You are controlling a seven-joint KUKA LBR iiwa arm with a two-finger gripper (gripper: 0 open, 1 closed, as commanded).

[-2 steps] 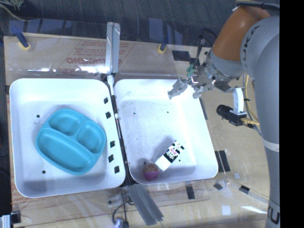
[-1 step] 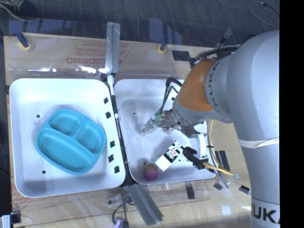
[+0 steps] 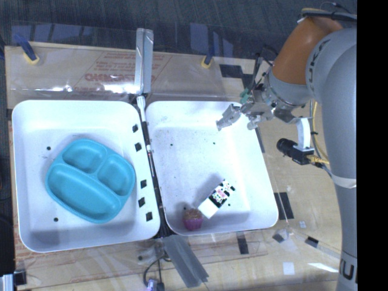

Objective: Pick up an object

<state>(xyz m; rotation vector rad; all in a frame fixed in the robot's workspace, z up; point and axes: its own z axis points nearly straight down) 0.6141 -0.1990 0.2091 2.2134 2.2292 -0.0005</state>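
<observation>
A small pink-purple cupcake-like object (image 3: 193,218) sits closest to the camera, at about 6 o'clock in the right bin (image 3: 182,162), just inside its near wall. Touching it, or very nearly, at its 1 o'clock side lies a small white box with black markings (image 3: 217,197) — tilted on a diagonal, its far end pointing toward 1 o'clock. These two are the loose things in the right bin; the rest of its white floor shows scattered dark specks.

The left bin (image 3: 30,162) holds a blue divided tray (image 3: 91,179) with three compartments, lying flat and turned at a slant, filling most of the bin's middle.

Between the two bins runs a dark divider strip (image 3: 147,168), and a grey metal bar (image 3: 144,59) stands at 12 o'clock above it.

The arm (image 3: 327,71) reaches in from 3 o'clock, its orange band at about 1 o'clock of the view. Its gripper (image 3: 229,117) hangs over the right bin's far corner at roughly 1 o'clock, well apart from the box and the cupcake-like object. Nothing shows between its fingers — whether they are spread or pressed together, I cannot tell at this size.

The bench (image 3: 254,265) is pale wood under clear sheeting.
</observation>
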